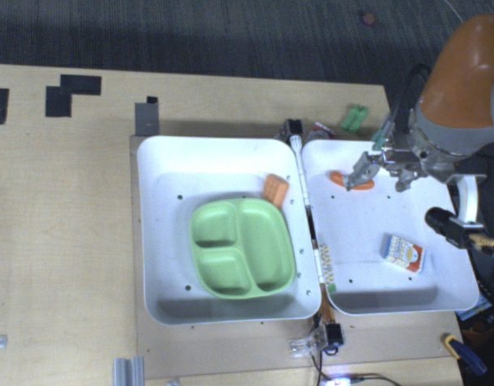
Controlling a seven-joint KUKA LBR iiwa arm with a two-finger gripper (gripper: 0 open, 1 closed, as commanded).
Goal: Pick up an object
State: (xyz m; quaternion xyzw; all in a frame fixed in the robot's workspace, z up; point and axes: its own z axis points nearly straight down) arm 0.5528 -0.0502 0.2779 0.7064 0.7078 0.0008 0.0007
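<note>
In the right bin (440, 296), a small orange carrot-shaped piece (345, 182) lies near the far left corner. A little white and orange carton (403, 253) rests toward the front right. My gripper (381, 178) hangs over the far part of this bin, open, with nothing between its fingers. Its left finger (362, 170) sits just over the right end of the orange piece. The left bin (162, 215) holds a green divided plate (243, 245) and an orange block (275, 188) by the plate's far right corner.
A green item (353, 117) lies on the bench behind the right bin. The arm's orange band (468, 63) rises at the far right. Cables and clips sit along the divider between the bins and at the front edge.
</note>
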